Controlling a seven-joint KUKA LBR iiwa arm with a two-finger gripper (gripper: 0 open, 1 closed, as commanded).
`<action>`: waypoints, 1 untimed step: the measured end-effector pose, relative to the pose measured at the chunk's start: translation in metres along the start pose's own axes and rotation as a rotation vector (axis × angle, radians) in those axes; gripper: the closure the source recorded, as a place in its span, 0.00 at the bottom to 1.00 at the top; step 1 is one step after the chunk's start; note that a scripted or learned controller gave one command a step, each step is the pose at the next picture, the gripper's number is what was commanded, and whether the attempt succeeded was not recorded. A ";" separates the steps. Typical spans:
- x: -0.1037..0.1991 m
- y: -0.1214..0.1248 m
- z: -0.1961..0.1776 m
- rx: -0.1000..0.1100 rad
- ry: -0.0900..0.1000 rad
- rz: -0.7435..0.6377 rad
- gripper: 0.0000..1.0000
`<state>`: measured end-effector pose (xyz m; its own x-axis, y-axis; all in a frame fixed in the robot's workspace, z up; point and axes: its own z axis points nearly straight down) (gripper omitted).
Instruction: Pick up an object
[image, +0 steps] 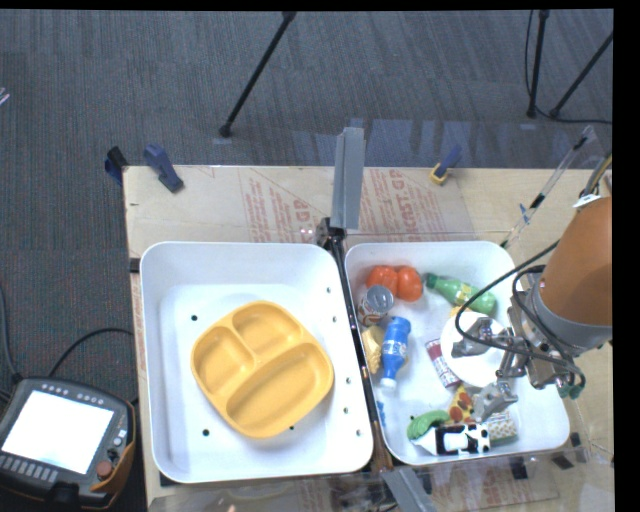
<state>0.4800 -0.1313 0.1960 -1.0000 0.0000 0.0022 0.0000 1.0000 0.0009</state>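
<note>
camera view: gripper (492, 372) hangs beside the blue bottle (393, 348); its opening cannot be told. bottle judged light, rigid, slippery; best grasped mid-body.

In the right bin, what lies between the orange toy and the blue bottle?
In the camera view, a small silver can lies between the orange toy and the blue bottle, close against both.

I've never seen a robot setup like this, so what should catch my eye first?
Probably the yellow divided plate, lying alone in the left bin. Next, the right bin with its jumble of small items, such as a blue bottle and an orange toy. The gripper hovers over that bin's right side.
</note>
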 end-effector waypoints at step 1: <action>-0.025 0.026 0.113 -0.003 0.006 0.093 0.00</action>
<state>0.5050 -0.1056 0.0833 -0.9957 0.0925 0.0088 0.0926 0.9957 0.0030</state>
